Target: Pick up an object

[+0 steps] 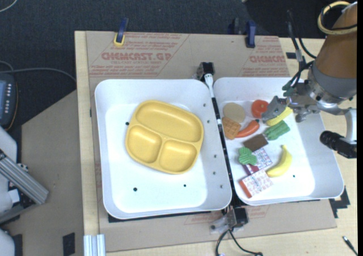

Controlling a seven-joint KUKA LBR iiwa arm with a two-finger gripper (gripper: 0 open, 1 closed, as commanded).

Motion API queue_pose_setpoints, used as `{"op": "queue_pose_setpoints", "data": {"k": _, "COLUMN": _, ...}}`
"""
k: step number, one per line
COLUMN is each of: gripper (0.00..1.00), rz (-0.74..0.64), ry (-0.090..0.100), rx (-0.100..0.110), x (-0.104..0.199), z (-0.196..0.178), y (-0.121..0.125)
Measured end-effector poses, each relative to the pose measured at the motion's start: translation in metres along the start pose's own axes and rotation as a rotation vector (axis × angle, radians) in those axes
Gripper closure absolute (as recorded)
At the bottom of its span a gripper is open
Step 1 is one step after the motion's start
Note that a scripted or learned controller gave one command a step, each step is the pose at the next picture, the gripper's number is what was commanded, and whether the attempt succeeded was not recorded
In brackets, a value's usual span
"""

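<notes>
My gripper [288, 107] hangs over the far part of the right bin [323, 184], reaching in from the right. Directly under it lies a small yellow piece [279, 117], with a green toy [277, 130] just in front. I cannot make out whether the yellow piece is gripped or only lies beneath. Close by to the left are a red tomato [260, 106], an orange carrot [247, 130] and a tan bread piece [233, 112]. Nearer the front lie a banana [281, 162], a brown block [255, 142], a green broccoli piece [247, 156] and a red-and-white box [256, 181].
A yellow divided plate [164, 135] sits in the left bin [113, 187]. The wall between the two bins [218, 135] runs just left of the toys. The arm's black fitting [340, 142] hangs over the right bin's right side.
</notes>
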State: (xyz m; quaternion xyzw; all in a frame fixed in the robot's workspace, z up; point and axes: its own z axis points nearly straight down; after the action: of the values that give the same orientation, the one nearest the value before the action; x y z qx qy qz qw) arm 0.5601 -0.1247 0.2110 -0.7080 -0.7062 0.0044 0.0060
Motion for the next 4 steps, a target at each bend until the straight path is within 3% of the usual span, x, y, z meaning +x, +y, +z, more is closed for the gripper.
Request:
{"op": "queue_pose_setpoints", "data": {"k": 1, "gripper": 0.0, "rz": -0.003, "ry": -0.002, "rx": -0.014, "x": 0.0, "z": -0.008, "y": 0.003}}
{"op": "queue_pose_setpoints", "data": {"k": 4, "gripper": 0.0, "rz": -0.002, "ry": 0.0, "rx": -0.01, "x": 0.002, "z": 0.129, "y": -0.006}}
